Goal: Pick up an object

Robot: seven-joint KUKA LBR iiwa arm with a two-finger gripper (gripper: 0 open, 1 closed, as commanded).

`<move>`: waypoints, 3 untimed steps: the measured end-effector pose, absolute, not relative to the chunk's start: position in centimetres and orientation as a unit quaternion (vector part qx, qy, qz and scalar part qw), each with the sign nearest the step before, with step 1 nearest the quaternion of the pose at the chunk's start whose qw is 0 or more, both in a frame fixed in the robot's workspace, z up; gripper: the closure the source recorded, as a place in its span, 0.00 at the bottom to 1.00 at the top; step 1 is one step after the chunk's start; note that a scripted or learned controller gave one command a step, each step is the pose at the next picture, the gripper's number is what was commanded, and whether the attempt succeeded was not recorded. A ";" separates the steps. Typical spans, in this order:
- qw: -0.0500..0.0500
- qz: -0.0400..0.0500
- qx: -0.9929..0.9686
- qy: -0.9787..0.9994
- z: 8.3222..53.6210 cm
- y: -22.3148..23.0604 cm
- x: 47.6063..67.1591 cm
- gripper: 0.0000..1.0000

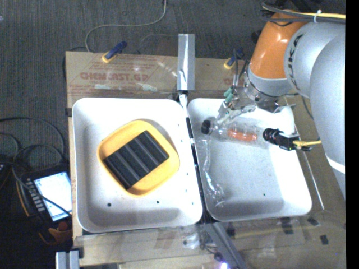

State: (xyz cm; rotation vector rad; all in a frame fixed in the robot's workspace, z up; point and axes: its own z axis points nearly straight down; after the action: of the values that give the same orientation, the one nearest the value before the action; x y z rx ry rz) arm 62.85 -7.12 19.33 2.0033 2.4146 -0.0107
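A clear plastic bottle (242, 133) with a dark cap and an orange label lies on its side at the back of the right bin (263, 189). My gripper (231, 110) hangs just over the bottle's neck end, close to the bin's back wall. I cannot see anything held in it. A yellow pad with a black ribbed top (138, 157) lies in the middle of the left bin (90, 200).
A crumpled strip of clear plastic film (206, 175) runs along the left wall of the right bin. A metal bar (185, 60) stands behind the divide between the bins. Cardboard (123, 77) lies behind the left bin.
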 end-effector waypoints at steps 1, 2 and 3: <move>0.002 -0.004 0.639 0.769 19.3 -7.2 62.8 0.00; 0.002 -0.001 0.652 0.758 9.5 -13.0 62.7 0.00; 0.007 0.002 0.631 0.776 9.2 -19.2 58.3 0.00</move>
State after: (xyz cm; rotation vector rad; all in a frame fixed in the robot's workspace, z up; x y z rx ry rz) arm 58.29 -19.18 9.16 1.9727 2.4261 0.0070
